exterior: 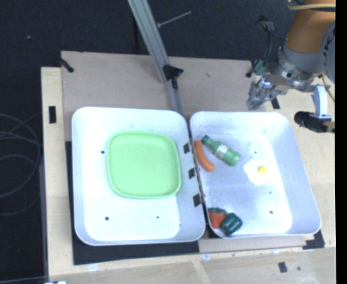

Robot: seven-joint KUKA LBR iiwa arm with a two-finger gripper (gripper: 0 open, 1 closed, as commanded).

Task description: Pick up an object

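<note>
My gripper [259, 97] hangs above the far edge of the right bin [300, 176], behind its back rim, with nothing seen between its fingers. In the right bin lie a green bottle [221, 151] and an orange carrot-like piece [204, 157] near the left wall. A fried egg toy [256, 171] sits near the middle. At the near left corner rest a dark green block [231, 223] and a small red-orange piece [216, 216].
The left bin [87, 158] holds a light green square plate [143, 164]. A grey slanted pole [151, 34] rises behind the bins, ending at the divider between them. Brown bench board surrounds both bins.
</note>
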